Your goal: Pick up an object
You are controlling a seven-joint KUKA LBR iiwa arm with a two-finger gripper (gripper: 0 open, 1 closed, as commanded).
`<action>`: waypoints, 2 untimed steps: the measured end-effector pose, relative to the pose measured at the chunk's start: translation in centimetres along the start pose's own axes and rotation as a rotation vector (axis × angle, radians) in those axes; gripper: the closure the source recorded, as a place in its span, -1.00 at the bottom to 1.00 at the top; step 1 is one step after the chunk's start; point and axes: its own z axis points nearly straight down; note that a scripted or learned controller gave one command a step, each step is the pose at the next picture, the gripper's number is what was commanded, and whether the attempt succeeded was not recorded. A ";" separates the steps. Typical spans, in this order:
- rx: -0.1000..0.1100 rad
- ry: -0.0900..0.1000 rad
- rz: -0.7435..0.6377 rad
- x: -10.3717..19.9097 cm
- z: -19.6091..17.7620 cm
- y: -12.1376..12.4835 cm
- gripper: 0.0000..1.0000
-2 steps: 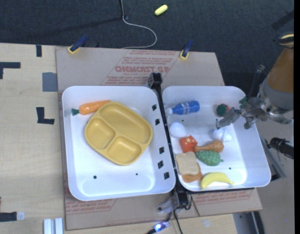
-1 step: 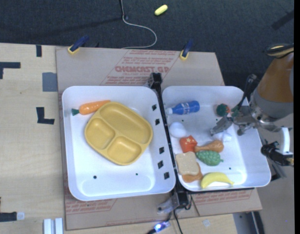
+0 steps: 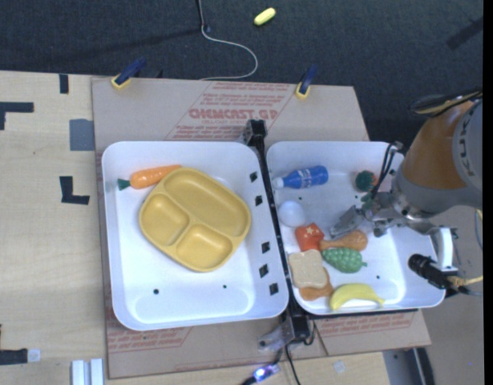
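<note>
Yellow tray (image 3: pixel 195 219), one carrot (image 3: pixel 152 176), one banana (image 3: pixel 355 297), pincer (image 3: pixel 348 220) state unclear

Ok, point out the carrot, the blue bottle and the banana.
carrot (image 3: pixel 152 176), camera view, middle of its orange body, left bin.
blue bottle (image 3: pixel 305 177), camera view, middle of its blue body, right bin.
banana (image 3: pixel 356 297), camera view, middle of its yellow curve, right bin's near edge.
</note>
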 end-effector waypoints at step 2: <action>-0.010 -0.003 0.000 0.0 2.2 0.1 1.00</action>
